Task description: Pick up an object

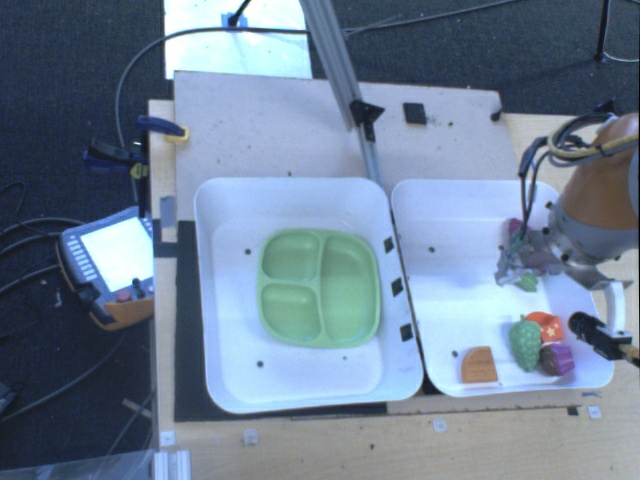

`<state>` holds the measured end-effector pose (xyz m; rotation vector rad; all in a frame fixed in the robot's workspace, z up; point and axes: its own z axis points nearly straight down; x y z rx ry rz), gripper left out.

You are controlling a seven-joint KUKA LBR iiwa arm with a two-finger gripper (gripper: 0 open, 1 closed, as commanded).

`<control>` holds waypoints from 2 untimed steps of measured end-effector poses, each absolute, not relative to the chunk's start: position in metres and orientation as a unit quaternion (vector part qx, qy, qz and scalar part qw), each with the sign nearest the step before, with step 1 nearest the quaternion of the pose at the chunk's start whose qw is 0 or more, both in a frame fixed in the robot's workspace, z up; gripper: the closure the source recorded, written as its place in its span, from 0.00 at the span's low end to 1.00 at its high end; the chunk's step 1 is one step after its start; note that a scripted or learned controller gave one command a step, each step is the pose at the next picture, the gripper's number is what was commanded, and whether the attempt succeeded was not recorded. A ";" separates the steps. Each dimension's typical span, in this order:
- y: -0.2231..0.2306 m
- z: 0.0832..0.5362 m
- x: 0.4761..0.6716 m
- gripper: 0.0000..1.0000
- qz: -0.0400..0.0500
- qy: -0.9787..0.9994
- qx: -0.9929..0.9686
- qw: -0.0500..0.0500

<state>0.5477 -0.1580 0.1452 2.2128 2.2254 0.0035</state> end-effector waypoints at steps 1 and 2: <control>-0.159 0.199 0.539 1.00 0.001 0.709 0.705 0.002; -0.159 0.236 0.540 1.00 0.001 0.709 0.705 0.002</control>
